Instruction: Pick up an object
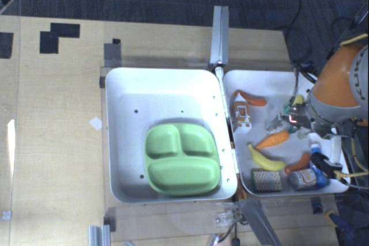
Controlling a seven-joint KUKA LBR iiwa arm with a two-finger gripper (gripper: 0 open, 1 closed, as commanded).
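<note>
- End effector [288, 118] hung low in the right-hand shallow white bin [262, 79], just above the orange plastic carrot [273, 139]; its small metal parts blurred together, so I could not tell how it stood or whether it gripped anything.
- Grey arm with its orange band [341, 84] reached in from the right over that bin's far wall.
- Judged step: the approach to a grasp, with nothing visibly lifted. Next move would call for settling squarely onto one item, likely the carrot, clear of its neighbours.
- Count in the right bin: one carrot, one yellow toy banana [266, 161], one white and orange carton [241, 114], one orange-red curved piece [252, 99], one grey mesh-sided block [266, 180], one small tin can [303, 179], one red chilli-like piece [298, 162].
- Count in the left white bin [124, 124]: one green three-part plastic plate [182, 158].
- Two bins sat side by side on the wooden counter [57, 141].
</note>
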